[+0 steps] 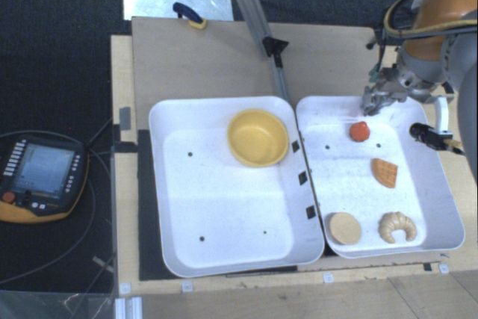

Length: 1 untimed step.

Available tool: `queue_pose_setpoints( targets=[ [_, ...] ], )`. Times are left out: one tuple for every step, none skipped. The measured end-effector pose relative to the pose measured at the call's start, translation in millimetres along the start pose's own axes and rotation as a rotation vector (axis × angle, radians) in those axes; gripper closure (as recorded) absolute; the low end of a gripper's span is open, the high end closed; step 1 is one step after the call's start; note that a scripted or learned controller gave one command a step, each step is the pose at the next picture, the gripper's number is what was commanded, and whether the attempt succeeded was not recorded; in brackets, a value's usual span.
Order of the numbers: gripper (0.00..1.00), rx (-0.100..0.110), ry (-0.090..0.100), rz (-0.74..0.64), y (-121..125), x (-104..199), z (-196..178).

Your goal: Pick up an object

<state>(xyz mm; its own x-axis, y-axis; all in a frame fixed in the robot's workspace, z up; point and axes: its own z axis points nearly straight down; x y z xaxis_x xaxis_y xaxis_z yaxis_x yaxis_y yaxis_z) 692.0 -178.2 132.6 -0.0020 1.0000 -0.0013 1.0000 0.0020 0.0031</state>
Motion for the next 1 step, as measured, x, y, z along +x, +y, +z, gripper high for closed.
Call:
queue_pose_setpoints(
  targets=[
    [1.0, -0.003, 0.0, 0.002, -4.4, -4.5, -61.2]
  ],
)
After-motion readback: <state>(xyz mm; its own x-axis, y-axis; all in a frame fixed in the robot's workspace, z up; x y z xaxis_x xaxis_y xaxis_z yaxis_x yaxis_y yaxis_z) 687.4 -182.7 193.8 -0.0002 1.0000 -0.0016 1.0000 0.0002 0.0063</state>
